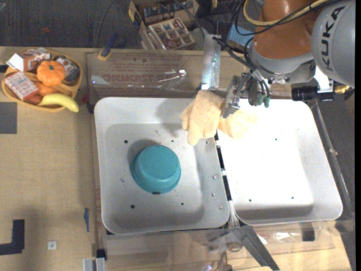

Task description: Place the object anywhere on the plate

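Camera view, from above at a slant: two shallow white bins side by side, left bin (113, 208) and right bin (293, 196). In the left bin, a teal plate (156, 169), upside-down bowl-like, resting near the middle of the floor. Draped over the far end of the divide between the bins, a pale yellow cloth (202, 119), partly in each bin, well apart from the plate. Reaching in from the right, a grey arm with the gripper (232, 102) touching the cloth's upper right part; fingers apparently pinching the cloth, though hard to be sure. On the bench's far left, a basket of toy food (39, 79) with a banana at its edge
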`<state>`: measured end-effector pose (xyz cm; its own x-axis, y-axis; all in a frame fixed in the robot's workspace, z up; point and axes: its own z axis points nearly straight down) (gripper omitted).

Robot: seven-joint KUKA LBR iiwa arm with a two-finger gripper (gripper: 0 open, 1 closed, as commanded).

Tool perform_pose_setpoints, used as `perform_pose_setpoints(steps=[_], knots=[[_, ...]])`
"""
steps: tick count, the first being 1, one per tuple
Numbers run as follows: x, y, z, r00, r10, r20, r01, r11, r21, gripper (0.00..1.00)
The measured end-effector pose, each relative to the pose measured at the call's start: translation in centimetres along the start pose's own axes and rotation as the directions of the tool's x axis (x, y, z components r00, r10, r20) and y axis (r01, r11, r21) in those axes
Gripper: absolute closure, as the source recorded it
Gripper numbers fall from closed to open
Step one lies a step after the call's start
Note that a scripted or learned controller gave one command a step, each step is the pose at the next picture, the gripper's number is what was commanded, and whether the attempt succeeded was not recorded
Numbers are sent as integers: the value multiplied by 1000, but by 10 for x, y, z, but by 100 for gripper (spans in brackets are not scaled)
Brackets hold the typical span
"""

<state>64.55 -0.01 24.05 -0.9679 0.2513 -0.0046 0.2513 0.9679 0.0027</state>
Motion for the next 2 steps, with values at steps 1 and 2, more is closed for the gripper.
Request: perform_pose_setpoints(steps=[1,2], knots=[[6,48,-4,968,-252,1,252,968,-1,100],[16,99,6,967,-255,0,255,967,-1,100]])
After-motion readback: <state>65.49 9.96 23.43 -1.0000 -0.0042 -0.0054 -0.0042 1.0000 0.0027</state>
